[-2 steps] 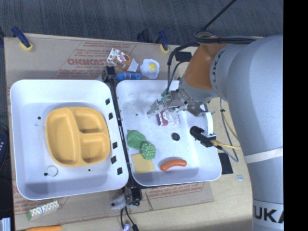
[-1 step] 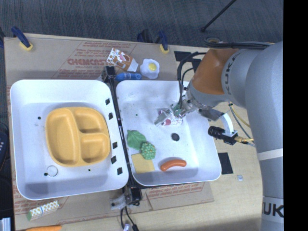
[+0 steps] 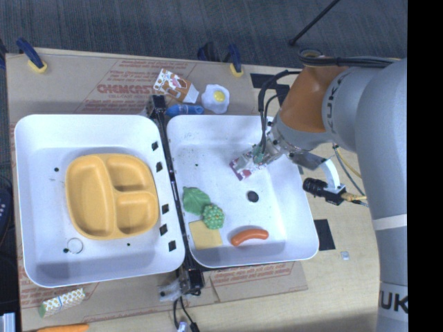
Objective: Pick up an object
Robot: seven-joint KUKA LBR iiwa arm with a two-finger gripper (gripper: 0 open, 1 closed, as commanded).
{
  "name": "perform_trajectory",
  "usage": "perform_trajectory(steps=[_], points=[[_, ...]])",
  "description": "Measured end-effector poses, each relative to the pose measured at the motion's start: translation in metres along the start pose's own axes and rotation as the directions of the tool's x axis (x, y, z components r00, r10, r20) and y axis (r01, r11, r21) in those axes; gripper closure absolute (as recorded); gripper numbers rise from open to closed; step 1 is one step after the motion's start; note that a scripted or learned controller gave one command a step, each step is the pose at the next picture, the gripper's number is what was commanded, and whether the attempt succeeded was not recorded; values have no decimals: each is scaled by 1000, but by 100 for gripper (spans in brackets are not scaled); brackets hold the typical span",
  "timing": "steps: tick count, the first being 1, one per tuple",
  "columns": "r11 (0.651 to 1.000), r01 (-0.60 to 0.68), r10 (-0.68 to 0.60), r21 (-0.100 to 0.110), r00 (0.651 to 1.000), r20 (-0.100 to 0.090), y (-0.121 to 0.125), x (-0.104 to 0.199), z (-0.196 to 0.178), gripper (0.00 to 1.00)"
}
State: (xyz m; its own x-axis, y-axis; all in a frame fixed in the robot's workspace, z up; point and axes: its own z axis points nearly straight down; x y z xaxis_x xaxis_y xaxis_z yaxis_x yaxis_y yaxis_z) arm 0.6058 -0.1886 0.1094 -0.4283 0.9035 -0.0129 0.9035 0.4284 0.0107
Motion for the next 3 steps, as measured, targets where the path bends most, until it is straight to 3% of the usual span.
perform_trajectory(steps=[1,2,3], points=[[1000,0,0,0,1000,0,0,0,0,0],[949,316,-316,6,949,-14,25,6,17,0],[920,392,-392,5,920,-15,53,25,17,0]])
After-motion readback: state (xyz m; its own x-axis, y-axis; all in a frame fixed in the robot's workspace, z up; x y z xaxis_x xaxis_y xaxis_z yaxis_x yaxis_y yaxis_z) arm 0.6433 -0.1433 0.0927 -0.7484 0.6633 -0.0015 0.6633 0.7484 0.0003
